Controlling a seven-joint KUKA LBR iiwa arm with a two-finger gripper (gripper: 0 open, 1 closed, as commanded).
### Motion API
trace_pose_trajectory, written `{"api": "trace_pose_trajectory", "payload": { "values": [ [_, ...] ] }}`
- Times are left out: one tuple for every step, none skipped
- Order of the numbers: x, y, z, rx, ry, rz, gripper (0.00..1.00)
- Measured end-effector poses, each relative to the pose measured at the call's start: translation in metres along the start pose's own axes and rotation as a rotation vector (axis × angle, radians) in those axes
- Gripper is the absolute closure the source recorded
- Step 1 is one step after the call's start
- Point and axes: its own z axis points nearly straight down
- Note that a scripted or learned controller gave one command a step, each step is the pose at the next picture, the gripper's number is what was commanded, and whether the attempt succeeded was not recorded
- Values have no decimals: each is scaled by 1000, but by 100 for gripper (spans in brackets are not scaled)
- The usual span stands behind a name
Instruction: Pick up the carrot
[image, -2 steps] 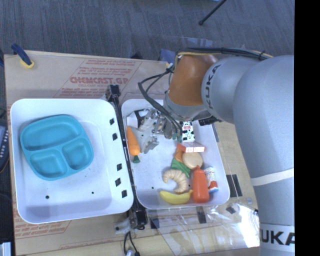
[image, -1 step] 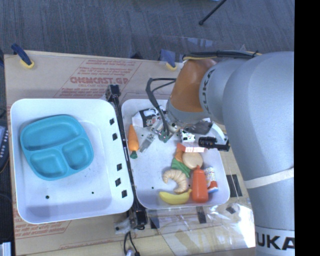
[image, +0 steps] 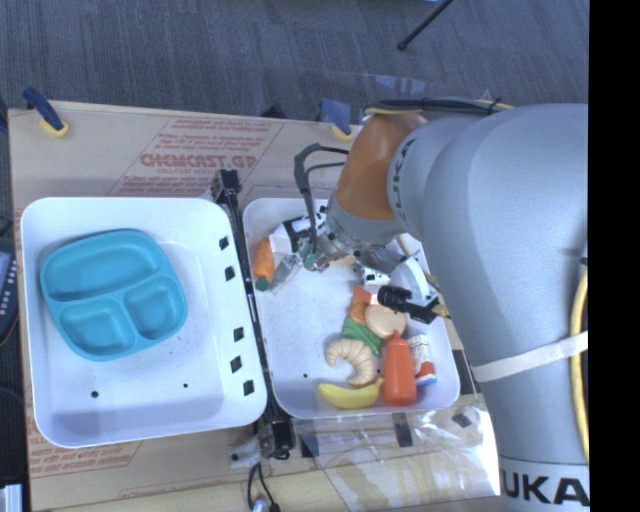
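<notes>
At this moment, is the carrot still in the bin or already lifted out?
In the bin. The carrot lies against the left wall of the right bin, and the gripper sits just beside it, not around it.

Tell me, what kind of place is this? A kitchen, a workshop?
Most likely a robotics lab bench, not a kitchen. A large grey robot arm with an orange band reaches over two shallow white plastic bins, the food looks like plastic toys, such as the small orange carrot, and the bench is covered in taped cardboard.
</notes>
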Motion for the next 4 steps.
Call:
{"api": "trace_pose_trajectory", "payload": {
  "values": [
    [1, 2, -11, 0, 0, -9, 100],
    [-6, -1, -14, 1, -14, -3, 0],
    [67, 72, -107, -17, -2, -10, 0],
    [77, 36, -100, 0, 2, 148, 0]
  ]
}}
